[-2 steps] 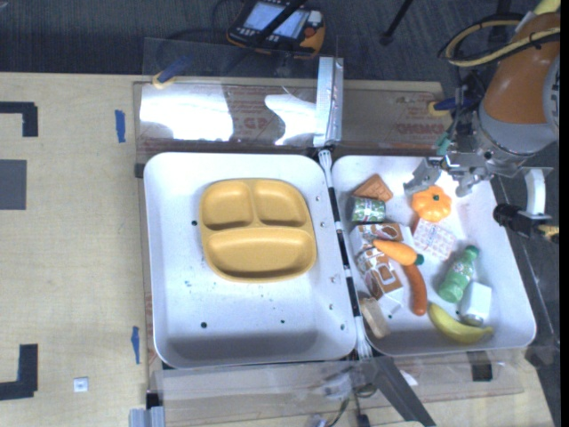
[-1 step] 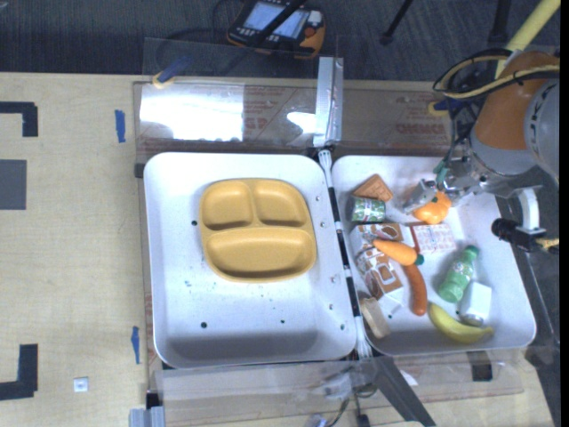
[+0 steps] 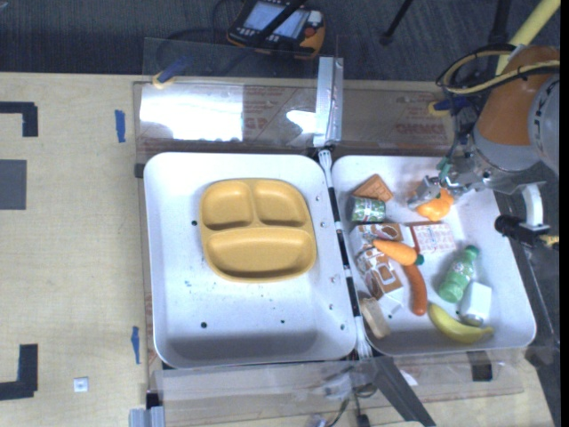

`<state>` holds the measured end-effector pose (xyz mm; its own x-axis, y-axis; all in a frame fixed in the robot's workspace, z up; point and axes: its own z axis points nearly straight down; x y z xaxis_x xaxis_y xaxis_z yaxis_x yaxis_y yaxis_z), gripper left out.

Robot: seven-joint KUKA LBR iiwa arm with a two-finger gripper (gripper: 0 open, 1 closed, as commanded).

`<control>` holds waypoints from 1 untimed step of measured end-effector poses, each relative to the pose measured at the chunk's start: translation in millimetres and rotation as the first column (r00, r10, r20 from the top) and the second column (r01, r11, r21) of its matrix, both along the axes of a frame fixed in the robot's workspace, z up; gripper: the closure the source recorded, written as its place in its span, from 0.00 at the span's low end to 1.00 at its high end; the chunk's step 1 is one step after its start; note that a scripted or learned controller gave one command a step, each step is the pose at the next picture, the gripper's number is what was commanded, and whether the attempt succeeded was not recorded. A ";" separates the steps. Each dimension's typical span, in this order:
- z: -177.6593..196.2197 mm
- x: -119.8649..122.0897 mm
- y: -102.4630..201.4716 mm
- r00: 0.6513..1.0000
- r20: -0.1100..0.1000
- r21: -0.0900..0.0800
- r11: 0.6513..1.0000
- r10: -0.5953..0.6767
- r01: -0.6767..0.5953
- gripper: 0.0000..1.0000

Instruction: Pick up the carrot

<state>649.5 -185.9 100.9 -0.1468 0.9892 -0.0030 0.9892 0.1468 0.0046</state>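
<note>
The bench (image 3: 71, 238) carries two shallow white bins side by side, walls touching down the middle so that things can pass from one to the other; the left bin (image 3: 169, 327) holds a yellow divided plate (image 3: 258, 227), lying flat near its centre with bare floor round it, probably as a place to set things; the right bin (image 3: 520, 314) is the crowded one, and the grey arm (image 3: 516, 118) reaches over its far right corner; its gripper (image 3: 444, 185) hangs low there, just above a small orange object (image 3: 436, 208), and whether it is apart or together cannot be told from this slant; nothing is seen clamped in it. The carrot (image 3: 396, 252) lies flat toward the bin's left middle, green end pointing right, resting partly on a printed packet (image 3: 382, 277) and just beside a red sausage (image 3: 416, 292); a green bottle (image 3: 458, 274) and a banana (image 3: 458, 324) lie nearer the front. I judge the gripper to be over the wrong orange thing; the carrot is well apart from it, not yet lifted.
</note>
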 end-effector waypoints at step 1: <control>-14.8 13.6 51.6 0.995 -0.021 -0.001 0.995 -0.100 0.100 1.00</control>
<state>663.1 -134.4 86.1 -0.0476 0.9989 -0.0013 0.9987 0.0476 -0.0163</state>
